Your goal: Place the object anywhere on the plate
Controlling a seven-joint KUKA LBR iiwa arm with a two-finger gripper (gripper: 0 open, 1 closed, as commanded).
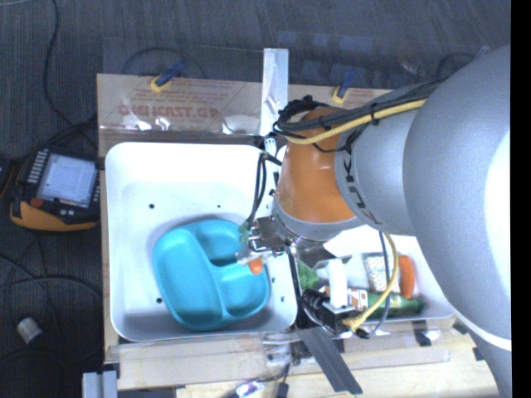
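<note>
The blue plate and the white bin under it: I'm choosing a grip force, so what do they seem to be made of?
The blue plate looks like moulded plastic: uniform turquoise, soft sheen, rounded divider between its compartments. The white bin also looks like plastic, smooth and glossy, with rounded corners, though coated metal can't be ruled out. The tool hovers at the plate's right rim.

The arm [465, 189] is showing a broad, smooth grey shell, shining pale where light is catching it. An orange band [311, 185] is wrapping the wrist, with dark lettering running along its edge. A yellow cable [365, 116] and black cables are trailing along the shell and looping over the band. Below the band, a grey metal mount is carrying small fittings.
</note>
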